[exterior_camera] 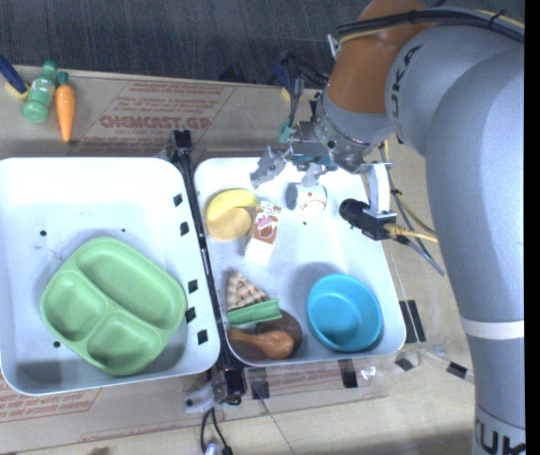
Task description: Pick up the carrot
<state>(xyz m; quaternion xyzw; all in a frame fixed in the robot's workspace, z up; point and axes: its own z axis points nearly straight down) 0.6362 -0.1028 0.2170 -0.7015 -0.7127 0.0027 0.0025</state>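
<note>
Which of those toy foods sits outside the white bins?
The carrot, orange with a green top, lying on the brown board beyond the left bin. The other foods sit in the right bin.

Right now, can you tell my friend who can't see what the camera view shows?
A grey robot arm reaches from the right over the right bin, its gripper above toy food and a blue bowl. The carrot lies outside the bins, on the cardboard top left. The left bin holds a green tray.

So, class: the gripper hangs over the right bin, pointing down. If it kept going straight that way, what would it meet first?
Probably the bare floor of the right bin near its back wall. The gripper hangs beside the yellow item, though depth is hard to judge.
</note>
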